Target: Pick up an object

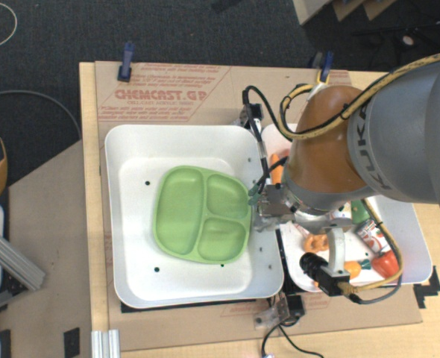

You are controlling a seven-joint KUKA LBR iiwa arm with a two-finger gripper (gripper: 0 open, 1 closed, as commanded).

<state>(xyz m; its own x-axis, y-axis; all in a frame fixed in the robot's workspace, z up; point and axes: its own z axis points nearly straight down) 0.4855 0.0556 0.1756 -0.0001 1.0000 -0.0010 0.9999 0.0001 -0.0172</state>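
Observation:
A green divided plate (pixel 202 215) lies in the left white bin (pixel 130 170), toward its right side. The arm's orange band and grey wrist hang over the wall between the two bins. The gripper (pixel 261 203) sits at the plate's right rim, mostly hidden beneath the wrist. In the right bin (pixel 421 256), several small items show past the arm: an orange piece (pixel 316 242), a red one (pixel 385 263) and a green one (pixel 360 213).
Cables loop around the wrist and hang over the right bin. A cardboard sheet (pixel 160 92) lies under both bins, held by blue clamps (pixel 125 60) at the back. Bare white floor of the left bin lies left of the plate.

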